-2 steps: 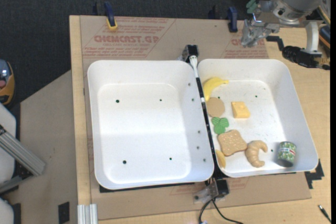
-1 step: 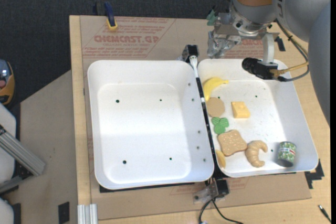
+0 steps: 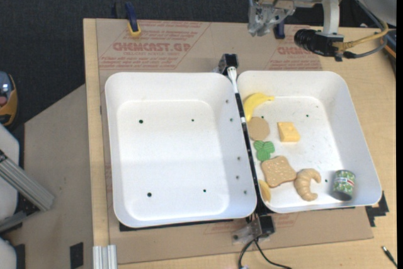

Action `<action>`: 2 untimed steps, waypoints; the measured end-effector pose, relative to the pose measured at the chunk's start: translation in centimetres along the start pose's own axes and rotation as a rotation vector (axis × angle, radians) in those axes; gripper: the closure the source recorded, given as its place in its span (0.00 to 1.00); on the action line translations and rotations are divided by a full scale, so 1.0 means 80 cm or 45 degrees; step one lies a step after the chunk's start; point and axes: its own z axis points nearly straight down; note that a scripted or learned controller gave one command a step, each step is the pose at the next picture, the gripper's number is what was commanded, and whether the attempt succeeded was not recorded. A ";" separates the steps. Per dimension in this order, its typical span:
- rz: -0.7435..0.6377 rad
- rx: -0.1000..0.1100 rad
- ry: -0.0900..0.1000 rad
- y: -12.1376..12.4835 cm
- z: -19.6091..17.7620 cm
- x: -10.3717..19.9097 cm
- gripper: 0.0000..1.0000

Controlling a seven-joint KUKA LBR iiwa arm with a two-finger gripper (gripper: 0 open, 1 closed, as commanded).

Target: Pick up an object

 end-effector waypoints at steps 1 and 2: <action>0.001 0.033 -0.001 -0.005 0.102 0.070 1.00; -0.001 0.029 -0.001 -0.005 0.161 0.164 1.00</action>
